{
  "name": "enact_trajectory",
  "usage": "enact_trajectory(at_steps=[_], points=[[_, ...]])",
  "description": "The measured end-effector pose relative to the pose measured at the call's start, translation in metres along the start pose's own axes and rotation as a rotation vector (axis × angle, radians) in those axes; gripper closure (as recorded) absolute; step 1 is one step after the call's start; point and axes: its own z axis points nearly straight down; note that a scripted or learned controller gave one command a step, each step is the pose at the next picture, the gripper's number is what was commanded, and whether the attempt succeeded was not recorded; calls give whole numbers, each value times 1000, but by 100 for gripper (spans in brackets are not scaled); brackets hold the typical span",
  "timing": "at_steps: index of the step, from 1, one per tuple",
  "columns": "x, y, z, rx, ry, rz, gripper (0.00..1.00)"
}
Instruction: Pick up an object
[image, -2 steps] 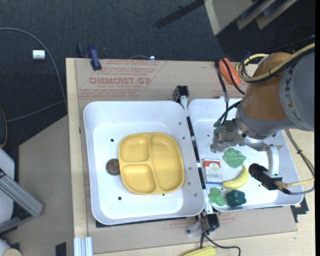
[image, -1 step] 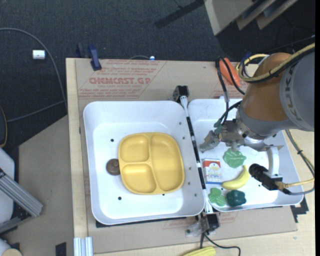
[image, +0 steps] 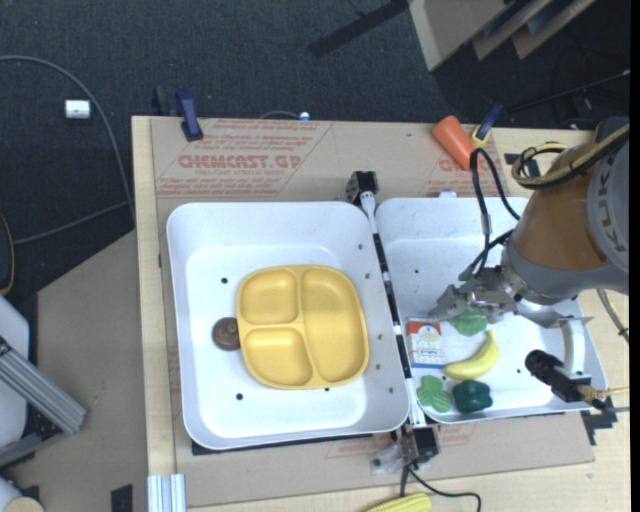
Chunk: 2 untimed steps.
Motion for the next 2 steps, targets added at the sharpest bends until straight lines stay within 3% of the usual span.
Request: enact_trajectory(at_steps=[1,2], points=[[-40,-39,53,-1,0,1,0],[-38,30,52,-3,0,-3,0]])
